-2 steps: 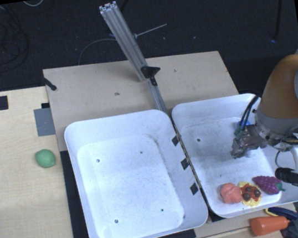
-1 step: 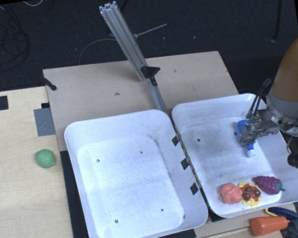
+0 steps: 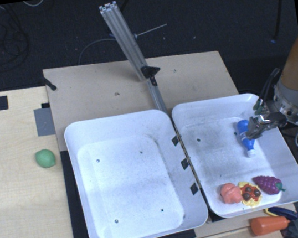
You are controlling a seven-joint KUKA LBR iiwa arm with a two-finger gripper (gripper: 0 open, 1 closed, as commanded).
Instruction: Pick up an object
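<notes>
While the gripper (image 3: 257, 126) is set at the blue bottle (image 3: 246, 138) in the right bin (image 3: 288, 149), its opening cannot be told; closing and lifting are judged next.

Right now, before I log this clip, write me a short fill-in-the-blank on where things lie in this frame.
1. The blue object lies in the ____ bin of the camera view.
2. The purple grapes lie near that bin's ____ edge.
3. The ball on the wooden bench outside the bins is ____.
4. The tool sits right beside the ____ object.

Missing words: right; front; green; blue
</notes>
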